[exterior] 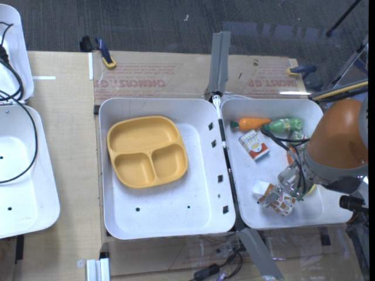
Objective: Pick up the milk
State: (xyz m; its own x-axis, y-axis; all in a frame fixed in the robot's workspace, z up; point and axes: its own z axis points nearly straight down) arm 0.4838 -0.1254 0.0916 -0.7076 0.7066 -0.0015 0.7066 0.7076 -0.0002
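Two shallow white bins sat side by side on the tabletop [64, 98]; the left bin [158, 215] held a yellow divided plate [147, 151] with three compartments, lying toward that bin's upper left; the right bin [246, 212] held the loose items and the arm's working end. The arm [340, 139], grey with its orange band, reached in from the right and came down over the lower right part of the right bin; the pincer [287, 191] was low in the bin, near the front wall. A small carton with white, brown and red print, taken to be the milk [278, 202], lay tilted directly at the pincer's tip, touching or nearly touching it; whether it sat between the fingers could not be told, as the wrist hid the gap, and the state of the pincer likewise could not be told. A small white piece [261, 188] lay just left of the carton; a red-and-white box [254, 144] lay further up the bin, well apart from the pincer; an orange carrot [253, 123] and a green bottle [285, 124] lay end to end along the far wall.
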